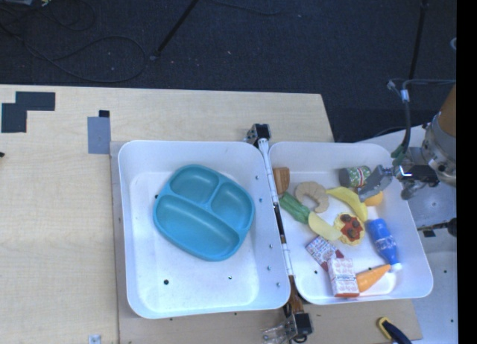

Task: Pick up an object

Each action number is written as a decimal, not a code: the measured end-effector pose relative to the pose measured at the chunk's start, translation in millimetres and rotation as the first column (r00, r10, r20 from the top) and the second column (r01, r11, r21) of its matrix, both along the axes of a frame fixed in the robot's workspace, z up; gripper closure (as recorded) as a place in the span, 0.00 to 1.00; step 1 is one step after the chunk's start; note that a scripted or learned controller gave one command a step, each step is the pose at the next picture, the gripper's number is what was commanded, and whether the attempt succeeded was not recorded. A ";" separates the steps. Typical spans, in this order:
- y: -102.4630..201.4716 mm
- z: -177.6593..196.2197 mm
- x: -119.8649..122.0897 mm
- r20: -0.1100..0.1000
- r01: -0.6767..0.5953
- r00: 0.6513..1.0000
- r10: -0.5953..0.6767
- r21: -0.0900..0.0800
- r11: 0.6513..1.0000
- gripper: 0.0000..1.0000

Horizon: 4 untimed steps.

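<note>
Toy foods [339, 225] lie heaped in right bin [417, 275]; blue divided plate [203, 211] occupies left bin [141, 290]. Tool [387, 175] near can [356, 177]; finger spacing indeterminable.

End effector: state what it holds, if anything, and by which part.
It cannot be told. The end effector sits at the right bin's far right corner, against a small can, but the view does not show a grip on it.

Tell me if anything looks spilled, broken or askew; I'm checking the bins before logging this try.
Nothing looks spilled or broken. The blue plate lies flat, turned at a slant, in the left bin. The toy food lies heaped in the right bin, none over its rim. The gripper is at the can.
</note>
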State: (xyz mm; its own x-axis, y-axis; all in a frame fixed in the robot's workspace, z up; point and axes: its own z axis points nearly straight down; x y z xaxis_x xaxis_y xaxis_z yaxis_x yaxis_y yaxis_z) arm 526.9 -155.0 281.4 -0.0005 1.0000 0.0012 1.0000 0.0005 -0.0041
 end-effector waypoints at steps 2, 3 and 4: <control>28.9 -190.3 39.4 0.009 0.000 1.000 0.000 -0.002 1.000 0.00; 27.2 -180.2 39.5 0.009 0.004 1.000 -0.004 -0.003 1.000 1.00; 81.8 -94.3 54.4 0.001 0.000 1.000 0.000 -0.001 1.000 1.00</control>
